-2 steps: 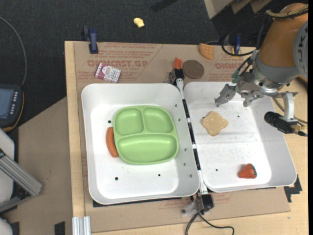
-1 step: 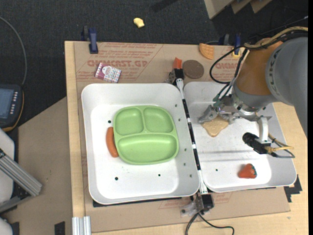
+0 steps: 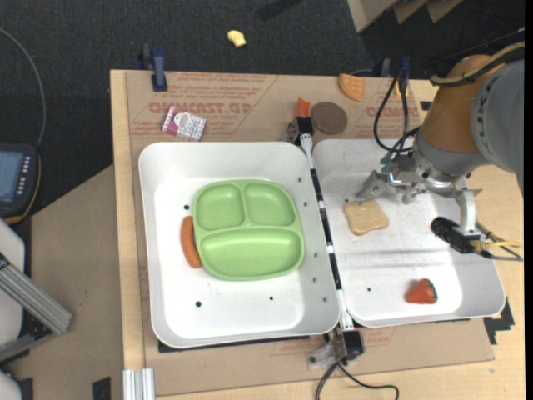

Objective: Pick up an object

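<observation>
Just below and left of the gripper (image 3: 391,186), whose fingers seem spread and hold nothing, lies the bread slice (image 3: 366,218) flat in the right bin (image 3: 466,298). It looks light, stiff and thin, best pinched across its short sides; its long axis runs roughly left-right. Farther off, the red piece (image 3: 421,292) sits below the tool.

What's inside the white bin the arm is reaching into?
The right bin holds a tan slice of bread and a small red piece. The gripper sits just above the bread. Whatever lies under the arm is covered.
</observation>
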Available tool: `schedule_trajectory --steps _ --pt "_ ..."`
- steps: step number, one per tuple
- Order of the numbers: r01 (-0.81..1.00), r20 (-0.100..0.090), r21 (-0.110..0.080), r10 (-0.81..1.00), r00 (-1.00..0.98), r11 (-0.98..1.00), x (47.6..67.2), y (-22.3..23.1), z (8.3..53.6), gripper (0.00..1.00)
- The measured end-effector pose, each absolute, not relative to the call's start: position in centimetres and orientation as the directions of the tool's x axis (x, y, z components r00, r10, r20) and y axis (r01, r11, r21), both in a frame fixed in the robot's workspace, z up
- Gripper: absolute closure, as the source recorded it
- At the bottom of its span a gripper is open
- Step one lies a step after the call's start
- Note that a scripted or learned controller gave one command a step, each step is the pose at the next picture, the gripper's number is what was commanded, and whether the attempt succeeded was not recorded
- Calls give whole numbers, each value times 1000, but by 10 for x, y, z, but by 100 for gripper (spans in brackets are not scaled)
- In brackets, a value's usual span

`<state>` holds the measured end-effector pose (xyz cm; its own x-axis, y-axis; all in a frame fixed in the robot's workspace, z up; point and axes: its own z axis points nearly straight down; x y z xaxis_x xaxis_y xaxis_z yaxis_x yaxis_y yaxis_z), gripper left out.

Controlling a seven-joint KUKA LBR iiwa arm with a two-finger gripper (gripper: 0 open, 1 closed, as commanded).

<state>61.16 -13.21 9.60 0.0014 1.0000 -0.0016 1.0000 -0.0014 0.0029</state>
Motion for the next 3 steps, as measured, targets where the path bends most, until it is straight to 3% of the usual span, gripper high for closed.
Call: schedule_trajectory --steps 1,2,3 --pt "1000 -1 5 1000 0 0 587 -100 87 0" --pt "1000 1 6 1000 2 -2 569 -114 88 0" --pt "1000 -2 3 1000 1 -1 575 -132 91 0"
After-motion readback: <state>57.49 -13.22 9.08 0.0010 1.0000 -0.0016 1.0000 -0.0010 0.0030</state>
